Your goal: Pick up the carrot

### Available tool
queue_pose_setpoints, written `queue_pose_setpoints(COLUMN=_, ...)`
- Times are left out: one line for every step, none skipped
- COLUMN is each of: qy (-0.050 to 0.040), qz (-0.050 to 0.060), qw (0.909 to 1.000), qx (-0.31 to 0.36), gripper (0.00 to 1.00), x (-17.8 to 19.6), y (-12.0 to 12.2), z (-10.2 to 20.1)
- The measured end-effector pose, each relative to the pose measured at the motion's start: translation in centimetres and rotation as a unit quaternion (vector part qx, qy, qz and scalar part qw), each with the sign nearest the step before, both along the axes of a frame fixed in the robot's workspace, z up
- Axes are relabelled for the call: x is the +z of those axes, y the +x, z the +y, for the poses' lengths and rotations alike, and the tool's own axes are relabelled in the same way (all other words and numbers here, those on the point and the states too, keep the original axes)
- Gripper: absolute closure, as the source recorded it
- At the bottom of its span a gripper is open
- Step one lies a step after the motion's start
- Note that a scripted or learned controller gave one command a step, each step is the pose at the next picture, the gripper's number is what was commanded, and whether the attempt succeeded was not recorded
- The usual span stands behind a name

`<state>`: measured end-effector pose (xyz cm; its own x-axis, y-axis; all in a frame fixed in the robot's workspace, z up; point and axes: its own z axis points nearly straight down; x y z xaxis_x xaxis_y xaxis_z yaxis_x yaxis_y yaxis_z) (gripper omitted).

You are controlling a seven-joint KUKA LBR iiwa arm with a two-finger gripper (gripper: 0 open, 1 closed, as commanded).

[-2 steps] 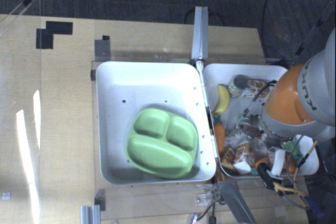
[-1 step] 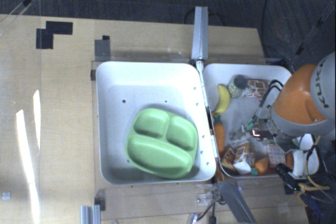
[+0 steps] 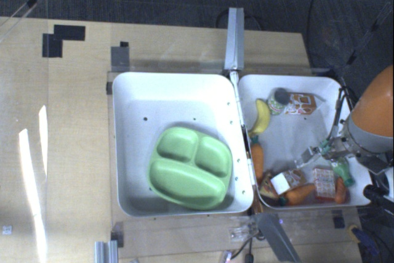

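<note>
An orange carrot (image 3: pixel 257 161) lies lengthwise along the left wall of the right bin (image 3: pixel 287 133), just below a yellow banana (image 3: pixel 263 116). A second carrot-like orange piece (image 3: pixel 300 194) rests near that bin's front edge. My gripper (image 3: pixel 319 154) hangs low over the right half of the bin, to the right of the carrot and apart from it, above a pile of small packets. Nothing is visibly held in it.
A green divided plate (image 3: pixel 191 167) sits in the left bin (image 3: pixel 135 108). The right bin also holds a small bottle with a printed packet (image 3: pixel 295 103) at the back, a white block (image 3: pixel 280 182), a snack packet (image 3: pixel 324 182) and a green item (image 3: pixel 343 173) at the front right.
</note>
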<state>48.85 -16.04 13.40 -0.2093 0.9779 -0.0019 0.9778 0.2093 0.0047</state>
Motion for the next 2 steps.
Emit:
queue_pose_setpoints(qy=0.0005, qz=0.000, qw=0.9992, qx=0.039, gripper=0.00, x=-1.7, y=0.0, z=6.7)
queue_pose_setpoints(qy=-0.0023, qz=-0.005, qw=0.9991, qx=0.041, gripper=0.00, x=-4.3, y=0.3, z=6.6)
